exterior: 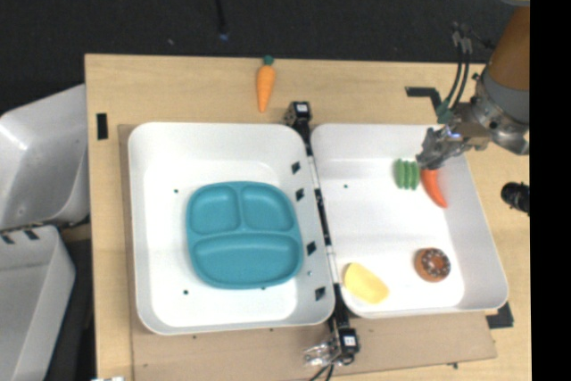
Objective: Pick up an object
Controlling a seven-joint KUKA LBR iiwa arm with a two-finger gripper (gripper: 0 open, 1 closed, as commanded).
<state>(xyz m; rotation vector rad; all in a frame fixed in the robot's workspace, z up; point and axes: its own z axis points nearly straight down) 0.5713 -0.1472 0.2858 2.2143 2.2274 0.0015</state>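
The right bin [375, 192] holds three items. A toy carrot lies at its far right, with an orange body [434, 188] and a green top [408, 174]. A yellow piece [364, 283] sits near the front left corner, and a brown round donut-like piece [432, 264] sits at the front right. My gripper [436, 151] hangs over the far right of this bin, just above the carrot where green meets orange. Nothing is visibly held.
The left bin [152, 192] carries a blue divided plate [242, 234]. A second toy carrot [265, 85] lies on the wooden bench behind the bins. Black clips run along the seam [312, 210] between the bins. The arm's orange band [510, 58] stands at the right.
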